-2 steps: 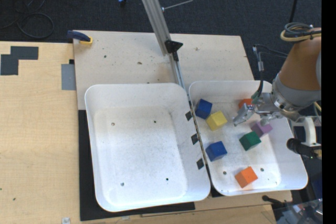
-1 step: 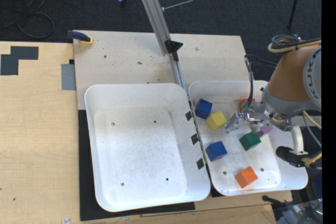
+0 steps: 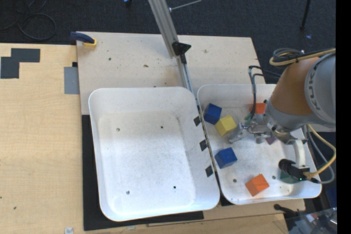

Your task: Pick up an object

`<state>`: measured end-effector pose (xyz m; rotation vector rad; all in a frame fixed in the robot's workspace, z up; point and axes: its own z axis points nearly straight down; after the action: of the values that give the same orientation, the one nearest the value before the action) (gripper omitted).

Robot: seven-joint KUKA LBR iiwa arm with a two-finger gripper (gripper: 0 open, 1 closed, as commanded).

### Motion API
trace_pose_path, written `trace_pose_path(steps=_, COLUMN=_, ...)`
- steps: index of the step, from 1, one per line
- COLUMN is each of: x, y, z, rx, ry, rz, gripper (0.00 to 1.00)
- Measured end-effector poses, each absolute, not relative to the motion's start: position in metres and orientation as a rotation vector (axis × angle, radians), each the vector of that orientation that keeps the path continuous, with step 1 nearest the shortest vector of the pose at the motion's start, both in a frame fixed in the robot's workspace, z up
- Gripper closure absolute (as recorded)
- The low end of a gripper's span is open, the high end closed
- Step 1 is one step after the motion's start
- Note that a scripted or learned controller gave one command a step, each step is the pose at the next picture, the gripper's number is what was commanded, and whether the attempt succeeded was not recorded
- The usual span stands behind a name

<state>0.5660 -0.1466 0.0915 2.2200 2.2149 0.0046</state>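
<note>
The right white bin (image 3: 307, 192) holds several cubes. A blue cube (image 3: 213, 113) lies at its upper left, with a yellow cube (image 3: 225, 125) just below it. A second blue cube (image 3: 225, 157) rests lower down by the left wall, and an orange cube (image 3: 256, 184) sits near the front edge. A small orange-red piece (image 3: 259, 108) shows behind the wrist. My gripper (image 3: 239, 133) hangs low over the bin floor, immediately right of the yellow cube, and nothing is visibly held in it. The grey arm with its orange band (image 3: 290, 93) covers the bin's right part.
The left white bin (image 3: 104, 101) adjoins the right one, with black clips along the shared wall. A slanted aluminium bar (image 3: 162, 13) rises behind the bins. A dark green object (image 3: 289, 174) and cables lie at the right bin's front right corner.
</note>
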Motion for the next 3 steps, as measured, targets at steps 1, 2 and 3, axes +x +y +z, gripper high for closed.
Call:
trace_pose_path(steps=1, x=0.565, y=-0.148, z=0.102, rx=2.230, ry=2.211, rz=0.003, gripper=1.00)
trace_pose_path(steps=2, x=0.562, y=-0.142, z=0.147, rx=2.218, ry=2.224, rz=0.001, gripper=1.00)
trace_pose_path(steps=3, x=0.566, y=-0.143, z=0.210, rx=2.218, ry=2.220, rz=0.004, gripper=1.00)
